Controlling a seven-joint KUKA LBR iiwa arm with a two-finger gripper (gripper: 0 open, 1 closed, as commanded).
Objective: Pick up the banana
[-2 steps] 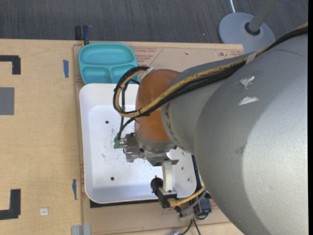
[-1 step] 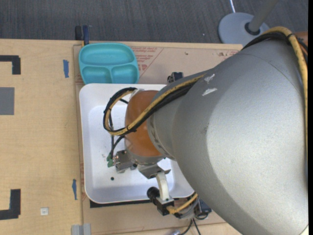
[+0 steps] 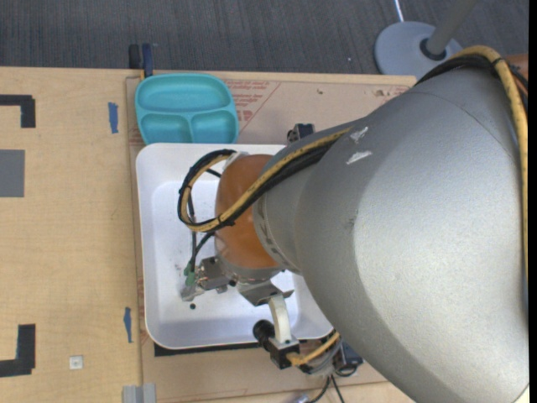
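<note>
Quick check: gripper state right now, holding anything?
Gripper: low in the shallow white bin, under the grey arm; open or closed cannot be told.

Smooth matt grey arm (image 3: pixel 419 225), glossy white plastic bin (image 3: pixel 159 225), matt teal plastic tray (image 3: pixel 186 107), pale wooden bench (image 3: pixel 67 225)

I see a tan wood surface (image 3: pixel 67 250) with black tape marks (image 3: pixel 18 112) and blue tape bits (image 3: pixel 113 117) near its left edge. Dark grey carpet floor (image 3: pixel 210 11) beyond the far edge, grey round stand base (image 3: pixel 411 49) on it.
</note>
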